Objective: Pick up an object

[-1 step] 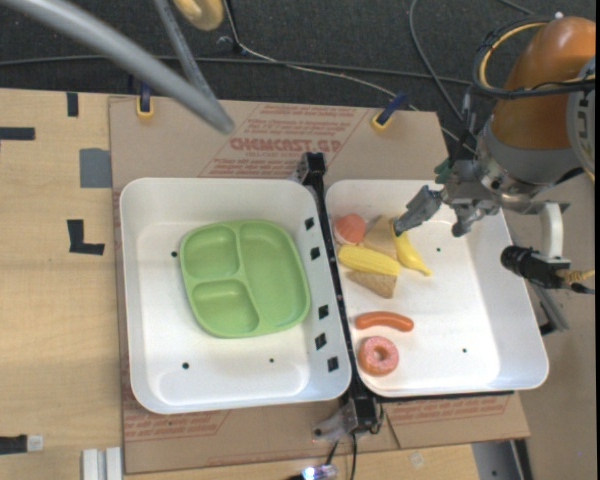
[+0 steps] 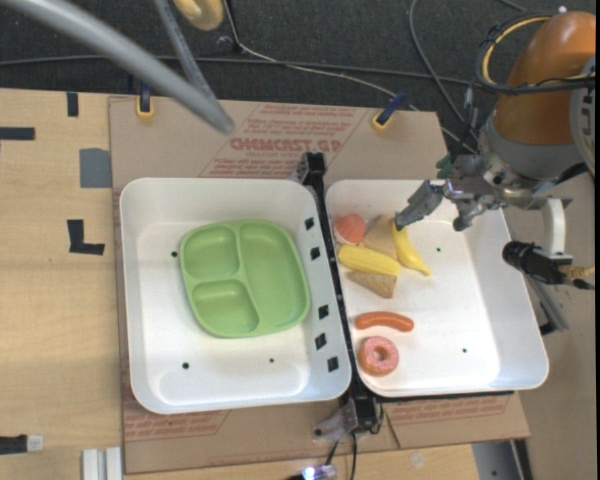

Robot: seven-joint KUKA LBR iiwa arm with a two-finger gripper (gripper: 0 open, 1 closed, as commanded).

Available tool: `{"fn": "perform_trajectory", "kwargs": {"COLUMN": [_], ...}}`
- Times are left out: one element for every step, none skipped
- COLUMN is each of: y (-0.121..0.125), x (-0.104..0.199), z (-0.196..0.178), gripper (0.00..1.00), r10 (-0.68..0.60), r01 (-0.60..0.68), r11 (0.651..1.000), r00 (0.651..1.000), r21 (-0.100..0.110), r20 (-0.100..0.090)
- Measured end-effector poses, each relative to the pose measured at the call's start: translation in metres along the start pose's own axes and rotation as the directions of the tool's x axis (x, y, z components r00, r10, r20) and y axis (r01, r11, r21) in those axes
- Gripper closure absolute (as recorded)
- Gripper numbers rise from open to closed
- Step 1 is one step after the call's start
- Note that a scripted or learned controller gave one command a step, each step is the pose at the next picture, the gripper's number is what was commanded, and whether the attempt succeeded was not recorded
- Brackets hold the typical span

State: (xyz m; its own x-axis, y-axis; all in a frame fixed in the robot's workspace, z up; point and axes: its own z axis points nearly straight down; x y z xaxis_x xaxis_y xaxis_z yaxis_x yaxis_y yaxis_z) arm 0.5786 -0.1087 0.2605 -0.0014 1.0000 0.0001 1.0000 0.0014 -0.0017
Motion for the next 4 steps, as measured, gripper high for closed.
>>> {"fn": "perform_trajectory", "kwargs": {"y": [-0.001, -0.009, -0.009, -0.008], "x": [0.003, 0.001, 0.002, 0.002], "z": [0.065, 0.127, 0.178, 0.165], "gripper": [0.00, 0.00, 0.00, 1.00], "r10": [0.000, 0.001, 0.000, 0.000], "r01": [0.000, -0.001, 0.000, 0.000], "r11": [1.000, 1.000, 1.000, 1.000], "r00": [1.000, 1.000, 1.000, 1.000], "r21": [0.006, 0.006, -0.001, -0.004], "r20": [0.000, 0.000, 0.002, 0.002]}}
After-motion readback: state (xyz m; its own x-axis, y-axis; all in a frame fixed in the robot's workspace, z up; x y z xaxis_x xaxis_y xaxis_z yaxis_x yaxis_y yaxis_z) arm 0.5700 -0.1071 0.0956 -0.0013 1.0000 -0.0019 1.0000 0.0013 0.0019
